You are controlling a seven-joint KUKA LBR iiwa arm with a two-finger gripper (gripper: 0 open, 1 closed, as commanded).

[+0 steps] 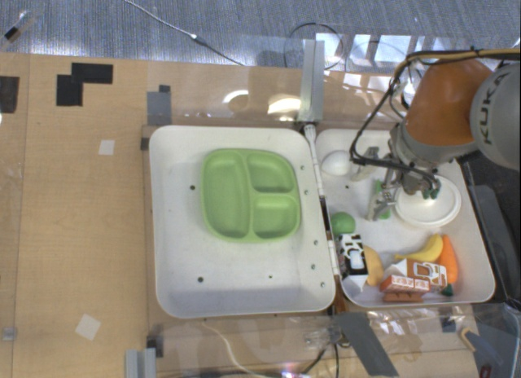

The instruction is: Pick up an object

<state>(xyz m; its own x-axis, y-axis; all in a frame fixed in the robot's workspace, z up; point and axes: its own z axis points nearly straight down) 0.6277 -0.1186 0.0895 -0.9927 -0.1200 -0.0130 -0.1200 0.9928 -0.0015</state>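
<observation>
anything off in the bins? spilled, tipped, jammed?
Nothing spilled or damaged. The green divided plate lies flat in the left bin. In the right bin, the toy food is heaped against the near wall: banana, carrot and carton overlap. The gripper hangs beside the white plate.

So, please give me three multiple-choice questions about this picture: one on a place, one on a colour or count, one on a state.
1. Where is the green divided plate?
A. left bin
B. right bin
C. on the bench

2. How many compartments does this plate have?
A. two
B. three
C. five

3. Where does the gripper hang?
A. over the left bin
B. over the right bin
C. outside both bins

Answers: 1 A, the plate lies flat in the left bin. 2 B, one long section and two smaller ones show. 3 B, it hangs beside the white plate.
</observation>
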